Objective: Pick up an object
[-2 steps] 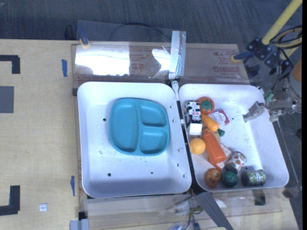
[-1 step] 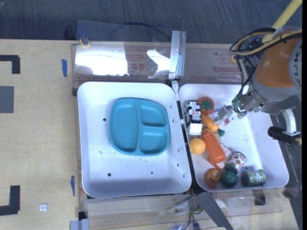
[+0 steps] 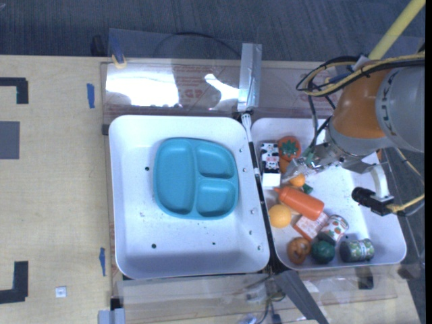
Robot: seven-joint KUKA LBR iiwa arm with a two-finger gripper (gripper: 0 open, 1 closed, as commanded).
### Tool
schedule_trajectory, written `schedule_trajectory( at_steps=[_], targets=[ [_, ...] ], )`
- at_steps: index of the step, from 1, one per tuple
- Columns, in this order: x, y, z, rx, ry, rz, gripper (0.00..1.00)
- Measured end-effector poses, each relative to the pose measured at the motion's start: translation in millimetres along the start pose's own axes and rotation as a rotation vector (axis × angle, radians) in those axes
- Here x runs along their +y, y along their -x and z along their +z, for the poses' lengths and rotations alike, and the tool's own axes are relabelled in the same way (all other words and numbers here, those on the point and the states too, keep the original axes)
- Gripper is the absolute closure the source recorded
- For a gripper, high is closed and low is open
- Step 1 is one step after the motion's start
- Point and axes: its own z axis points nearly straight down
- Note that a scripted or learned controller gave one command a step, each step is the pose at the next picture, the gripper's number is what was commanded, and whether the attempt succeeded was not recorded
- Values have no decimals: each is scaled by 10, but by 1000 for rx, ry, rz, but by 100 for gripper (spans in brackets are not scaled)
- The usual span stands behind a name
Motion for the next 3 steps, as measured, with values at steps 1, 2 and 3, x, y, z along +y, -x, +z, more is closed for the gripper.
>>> schedule_trajectory(
  at_steps=[1, 2, 3],
  targets=[
    [26, 8, -128, 0, 9, 2, 100],
    [-322, -275, -939, 8, -8, -150, 100],
    [-207, 71, -1695, 7, -9, -29, 100]
  ],
)
